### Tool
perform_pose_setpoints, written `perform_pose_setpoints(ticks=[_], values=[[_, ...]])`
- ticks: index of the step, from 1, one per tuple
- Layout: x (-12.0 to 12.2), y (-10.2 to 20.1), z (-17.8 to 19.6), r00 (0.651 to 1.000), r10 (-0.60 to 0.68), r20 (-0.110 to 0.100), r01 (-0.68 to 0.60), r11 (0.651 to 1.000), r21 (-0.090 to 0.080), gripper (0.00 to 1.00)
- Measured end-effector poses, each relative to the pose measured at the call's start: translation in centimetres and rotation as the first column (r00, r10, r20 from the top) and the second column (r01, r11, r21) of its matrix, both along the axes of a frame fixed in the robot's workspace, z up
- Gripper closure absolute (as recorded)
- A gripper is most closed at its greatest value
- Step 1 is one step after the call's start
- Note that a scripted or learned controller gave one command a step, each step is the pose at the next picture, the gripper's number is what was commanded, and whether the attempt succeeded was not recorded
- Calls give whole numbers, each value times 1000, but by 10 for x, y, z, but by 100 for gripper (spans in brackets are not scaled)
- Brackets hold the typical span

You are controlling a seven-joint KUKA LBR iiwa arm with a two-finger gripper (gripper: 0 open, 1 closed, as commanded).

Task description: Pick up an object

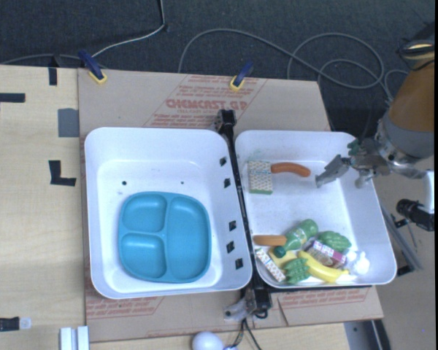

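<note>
White plastic right-hand bin (pixel 365 217) with the grey two-finger gripper (pixel 343 172) poised above its far right part, fingers spread apart and holding nothing. The nearest candidate, an orange sausage-shaped toy (pixel 290 169), lies just left of the fingertips beside a speckled rectangular sponge (pixel 259 176); a heap of toy foods (pixel 306 254) fills the near corner. A clean pick likely calls for centring over the isolated sausage, fingers straddling its narrow width, before descending.

Tray (pixel 164 237) in left bin (pixel 102 195); toy pile (pixel 306 252) in right bin's (pixel 365 217) near corner.
</note>
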State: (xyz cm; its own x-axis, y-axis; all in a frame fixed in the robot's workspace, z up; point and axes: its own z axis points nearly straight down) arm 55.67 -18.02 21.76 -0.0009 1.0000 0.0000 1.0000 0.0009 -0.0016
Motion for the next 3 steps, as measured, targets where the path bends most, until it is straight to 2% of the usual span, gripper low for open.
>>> perform_pose_setpoints(ticks=[1,2,3], values=[[-47,29,-132,1000,1,2,-1,1000,2,0],[-46,27,-121,1000,-1,8,1,1000,-4,100],[-61,51,-35,1000,1,2,-1,1000,0,100]])
